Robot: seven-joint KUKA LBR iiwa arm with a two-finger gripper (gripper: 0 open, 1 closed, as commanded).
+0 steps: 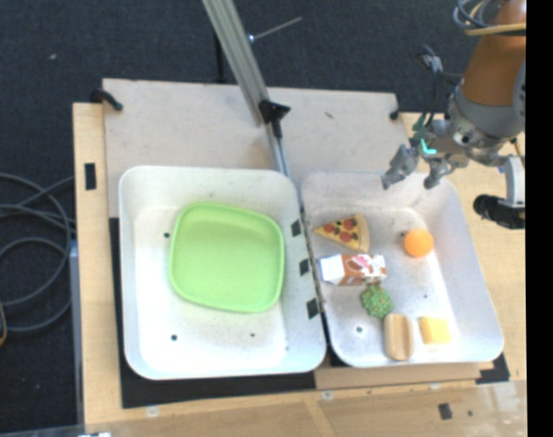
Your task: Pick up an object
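The hand (413, 170) is hanging over the far right corner of the right bin (467, 235), its two fingers (394, 173) spread apart with nothing between them. The grey arm with its orange band (491, 71) is reaching in from the right edge behind it.

Nearest the hand, an orange ball (418, 243) is lying in the right bin, below and apart from the fingers. To the ball's left a pizza slice (343, 232) is resting near the bin's left wall, and just below it a small white and red carton (353, 269) is lying on its side. Below the carton a green broccoli piece (377, 301) is sitting, touching or nearly touching a hot dog bun (398, 336). A yellow block (434, 330) is lying just beside the bun, to its right.

The left bin (144, 217) is holding a green plate (227, 256), lying flat near its middle. Both bins are sitting side by side on the desk (185, 116), and a slanted metal bar (235, 44) is crossing above the far side.
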